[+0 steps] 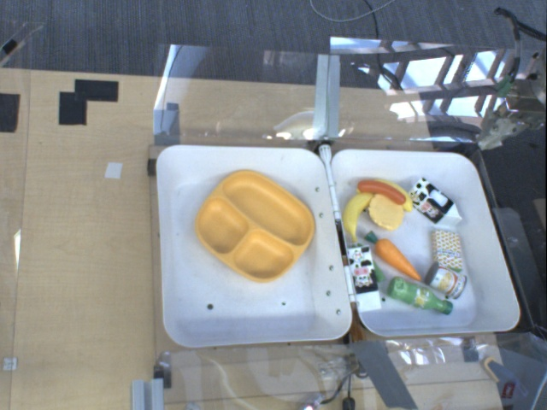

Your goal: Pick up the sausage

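From my remote station I look down on two white bins set side by side on a pale wooden bench (77, 254). The left bin (184, 306) holds a yellow divided plate (254, 225) with three compartments, lying at a slant. The right bin (483, 229) holds the food items. The sausage (382, 190), reddish orange, lies near the bin's far edge, touching the top of a round yellow disc (385, 215) and just beside the tip of a banana (354, 213).

Labels: two small cartons bear a black-and-white cow pattern, one (430, 200) to the right of the sausage, the other (363, 269) against the divider between the bins. I can read no lettering on either. A small patterned box (448, 249) and a can (447, 281) sit near the right wall; their print is too small to read. A green bottle (419, 296) lies on its side near the front, with a carrot (397, 259) just behind it.

Black square markings (88, 99) show on the bench at far left. Beyond the bench is dark grey carpet (214, 11) with a thin cable (367, 7) looped across it. Clear panels (248, 92) stand behind the bins.

I see no gripper at the bins, so I cannot tell how its fingers stand.
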Controlling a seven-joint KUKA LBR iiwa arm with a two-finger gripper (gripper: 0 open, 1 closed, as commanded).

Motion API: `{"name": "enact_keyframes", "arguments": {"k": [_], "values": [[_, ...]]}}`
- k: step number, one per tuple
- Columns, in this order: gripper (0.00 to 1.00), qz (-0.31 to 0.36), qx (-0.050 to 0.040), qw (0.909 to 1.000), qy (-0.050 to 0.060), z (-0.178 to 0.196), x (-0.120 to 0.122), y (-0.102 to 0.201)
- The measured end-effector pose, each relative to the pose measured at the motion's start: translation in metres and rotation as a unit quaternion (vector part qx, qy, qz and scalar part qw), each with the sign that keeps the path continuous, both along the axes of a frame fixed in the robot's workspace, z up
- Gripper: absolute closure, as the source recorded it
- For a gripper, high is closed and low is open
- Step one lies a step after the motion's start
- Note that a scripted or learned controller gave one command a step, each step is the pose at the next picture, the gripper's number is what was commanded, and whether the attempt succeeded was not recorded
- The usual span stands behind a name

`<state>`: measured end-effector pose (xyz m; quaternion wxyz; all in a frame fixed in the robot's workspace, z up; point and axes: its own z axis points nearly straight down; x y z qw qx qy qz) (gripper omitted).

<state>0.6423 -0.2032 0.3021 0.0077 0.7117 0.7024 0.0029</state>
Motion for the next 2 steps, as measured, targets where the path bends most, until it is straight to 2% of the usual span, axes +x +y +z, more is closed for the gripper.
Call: {"name": "enact_keyframes", "arguments": {"k": [1,2], "values": [[1.00,0.046,0.0011,0.9989,0.003,0.068,0.028,0.000],[1.00,0.051,-0.0010,0.9987,-0.002,0.081,0.030,0.002]]}}
